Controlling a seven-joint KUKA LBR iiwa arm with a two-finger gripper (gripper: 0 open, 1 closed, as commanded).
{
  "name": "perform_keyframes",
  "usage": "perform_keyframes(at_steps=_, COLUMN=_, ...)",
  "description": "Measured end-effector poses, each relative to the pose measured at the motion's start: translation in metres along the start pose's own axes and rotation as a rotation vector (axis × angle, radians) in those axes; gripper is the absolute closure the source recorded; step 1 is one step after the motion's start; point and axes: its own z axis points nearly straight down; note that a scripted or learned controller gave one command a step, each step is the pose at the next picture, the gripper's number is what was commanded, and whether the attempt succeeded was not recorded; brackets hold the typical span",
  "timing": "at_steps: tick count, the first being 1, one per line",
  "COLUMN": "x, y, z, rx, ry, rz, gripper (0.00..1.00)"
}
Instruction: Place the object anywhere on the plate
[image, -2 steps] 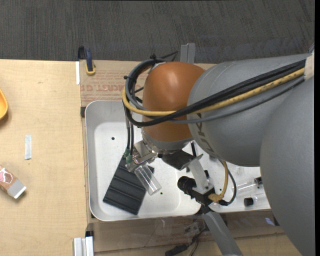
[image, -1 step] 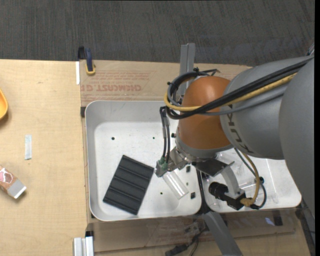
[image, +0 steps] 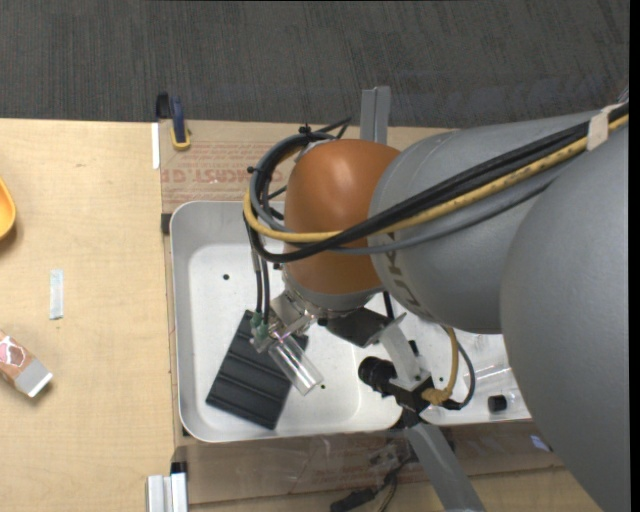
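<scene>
White bin (image: 200, 300): arm over a black ridged block (image: 245, 380) near its front edge; jaws' state unclear

Light: even, bright, from overhead
Glare: soft sheen on the arm's orange band (image: 335, 215)
Shadows: faint, inside the white bin (image: 200, 300)
Focus: slightly soft throughout

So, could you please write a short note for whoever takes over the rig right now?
Gripper: low over the white bin, at the upper edge of the ridged black block. I cannot tell whether it is open or shut, so don't assume a grasp.
Block: lying flat and tilted in the bin's near left corner.
Plate: I can't pick one out; the arm covers much of the bin.
Done: nothing confirmed.
Left: grasp the block, find the plate, set it down there.
</scene>
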Motion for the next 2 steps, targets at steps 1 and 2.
perform_keyframes(at_steps=1, x=-0.052, y=-0.032, z=0.006, rx=0.0, ry=0.001, rz=-0.192, gripper=1.0)
perform_keyframes(at_steps=2, x=-0.126, y=-0.076, z=-0.028, rx=-0.003, ry=-0.001, rz=-0.235, gripper=1.0)
